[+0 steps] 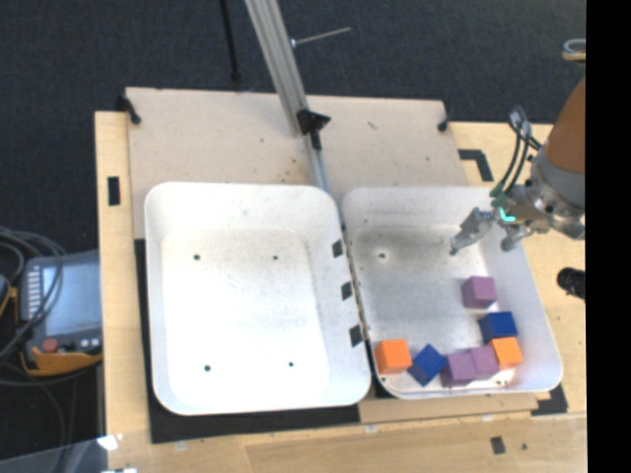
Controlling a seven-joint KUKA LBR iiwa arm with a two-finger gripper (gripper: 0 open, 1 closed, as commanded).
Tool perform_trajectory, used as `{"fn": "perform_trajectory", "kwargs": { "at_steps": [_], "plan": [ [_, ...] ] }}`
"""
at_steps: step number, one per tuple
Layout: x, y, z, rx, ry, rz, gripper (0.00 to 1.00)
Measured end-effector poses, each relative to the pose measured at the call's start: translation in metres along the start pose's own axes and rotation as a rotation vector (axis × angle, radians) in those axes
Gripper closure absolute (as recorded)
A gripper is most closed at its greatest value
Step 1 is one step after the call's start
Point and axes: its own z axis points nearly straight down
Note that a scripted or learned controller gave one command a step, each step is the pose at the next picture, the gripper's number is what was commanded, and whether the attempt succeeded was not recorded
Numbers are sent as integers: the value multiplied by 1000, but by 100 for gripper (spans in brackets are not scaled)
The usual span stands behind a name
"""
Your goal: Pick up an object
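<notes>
Blocks lie gathered in the right bin (424, 215), the one nearer the arm, mostly along its near edge and right side. A purple block (478, 291) sits alone toward the right wall, with a blue block (499, 324) just below it and an orange block (507, 351) touching that one's lower side. Along the near rim, a second orange block (393, 355) rests beside a dark blue block (428, 364), and next to that lie two purple blocks (469, 365) pressed against each other.

The grey arm (564, 156) reaches in from the right, its orange band visible above the wrist. Its claw (490, 231) hangs over the upper right part of the right bin, above and apart from the lone purple block. Its fingers (466, 233) are spread, one pointing down to the left and the other nearer the bin's right rim, with nothing between them.

The left bin (246, 294) sits beside the right one on the wooden counter (286, 126). An aluminium rail (276, 52) slants up from the seam between the bins, and a small screen unit (61, 299) with cables stands off the counter's left edge.
</notes>
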Motion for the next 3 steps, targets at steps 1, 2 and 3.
{"fn": "perform_trajectory", "kwargs": {
  "at_steps": [1,2,3],
  "plan": [
    [0,1,-2,-4,-1,-1,0],
    [-2,3,60,1,-1,3,0],
    [6,2,118,0,-1,4,0]
  ]
}}
